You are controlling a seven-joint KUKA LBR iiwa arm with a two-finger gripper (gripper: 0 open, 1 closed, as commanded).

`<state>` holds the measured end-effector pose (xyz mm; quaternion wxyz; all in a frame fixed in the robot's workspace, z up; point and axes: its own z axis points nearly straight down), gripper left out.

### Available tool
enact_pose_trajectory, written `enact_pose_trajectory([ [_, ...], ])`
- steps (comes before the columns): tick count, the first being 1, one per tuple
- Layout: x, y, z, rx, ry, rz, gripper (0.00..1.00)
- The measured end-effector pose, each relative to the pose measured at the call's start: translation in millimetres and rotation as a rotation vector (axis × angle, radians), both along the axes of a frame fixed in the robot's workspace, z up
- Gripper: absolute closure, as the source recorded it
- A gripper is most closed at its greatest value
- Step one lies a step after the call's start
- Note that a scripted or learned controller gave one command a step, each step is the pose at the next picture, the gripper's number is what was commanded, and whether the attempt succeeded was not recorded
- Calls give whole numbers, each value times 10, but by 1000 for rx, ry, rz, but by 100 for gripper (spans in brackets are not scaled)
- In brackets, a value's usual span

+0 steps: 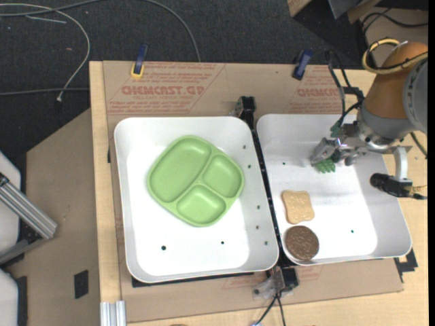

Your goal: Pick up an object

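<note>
Green-tipped gripper [328,159] hovering near right bin [380,240] far edge | grasp: cannot tell | advice: descending squarely over tan biscuit [298,206].

A light green divided plastic plate [196,180] lies in a white bin [136,250]; a tan toast-shaped piece [298,206] and dark brown round cookie [301,242] lie in the other white bin [380,229].

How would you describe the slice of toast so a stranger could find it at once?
Start at the right bin, the one nearest the arm. Near its front left corner lie two flat items touching; the toast is the pale tan, roughly square one. Its neighbour, the cookie just in front of it, is round and dark brown.
</note>
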<state>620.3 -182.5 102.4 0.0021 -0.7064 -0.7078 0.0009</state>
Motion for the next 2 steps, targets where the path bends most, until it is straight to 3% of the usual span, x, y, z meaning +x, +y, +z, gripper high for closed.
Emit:
enact_pose_trajectory([
  [1,-1,8,-183,0,0,0,0],
  [2,13,11,-56,0,-4,1,100],
])
